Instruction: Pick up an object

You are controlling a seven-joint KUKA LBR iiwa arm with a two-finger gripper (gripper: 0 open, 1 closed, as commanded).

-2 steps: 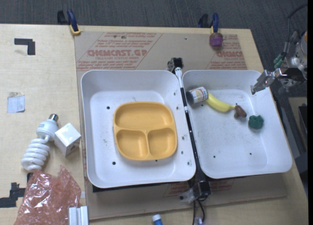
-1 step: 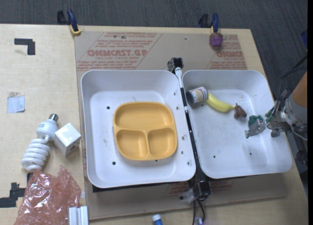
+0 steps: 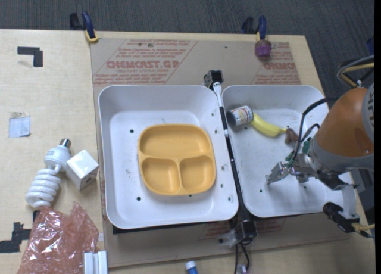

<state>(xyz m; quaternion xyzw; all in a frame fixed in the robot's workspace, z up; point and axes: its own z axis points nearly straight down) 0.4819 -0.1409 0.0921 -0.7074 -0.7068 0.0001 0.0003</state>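
In the camera view you see the arm (image 3: 348, 133) reaching in from the right over the right bin (image 3: 309, 97). Your gripper (image 3: 278, 174) hangs low over the middle of that bin's floor, near the front half. Its metal fingers point left, but you cannot tell from here whether they are apart or together, and nothing shows between them.

The things to pick lie at the far left of the right bin. A small can (image 3: 240, 115) with a pale label lies on its side close to the dividing wall, and a banana (image 3: 266, 127) lies just beside it on the right, touching or nearly so. Both sit well apart from your gripper, farther from you and to its left.

In the left bin (image 3: 113, 142) a yellow divided plate (image 3: 177, 159) rests flat near the middle.

Left of the bins, on the bench, you see a spiral light bulb (image 3: 46, 180), a small white box (image 3: 82, 168) just beside it, and a crumpled pinkish plastic bag (image 3: 59, 240) nearer to you.
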